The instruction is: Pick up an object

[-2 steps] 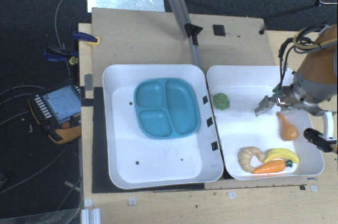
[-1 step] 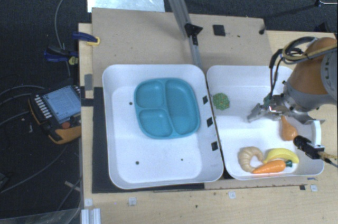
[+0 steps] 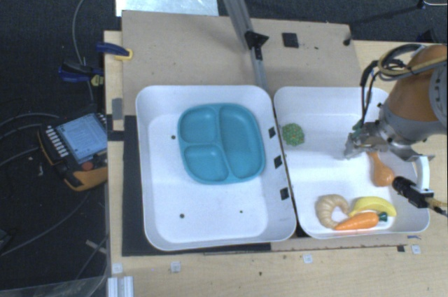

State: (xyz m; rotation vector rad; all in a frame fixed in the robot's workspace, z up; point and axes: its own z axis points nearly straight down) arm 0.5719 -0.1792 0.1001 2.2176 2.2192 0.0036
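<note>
Two white bins on the surface (image 3: 210,29). Left bin (image 3: 161,211) holds a blue divided tray (image 3: 221,142). Right bin (image 3: 318,120): green ball (image 3: 292,134) near its left wall; croissant (image 3: 331,208), banana (image 3: 373,204), carrot (image 3: 358,221) clustered at front. Hand (image 3: 357,145) low over right bin, orange piece (image 3: 381,171) just beside it; grip state: cannot tell.

A handheld device (image 3: 77,141) with an orange underside is seen left of the surface (image 3: 210,50), blue clamps (image 3: 105,50) at its edge, a grey pole (image 3: 234,1) slanting above
</note>
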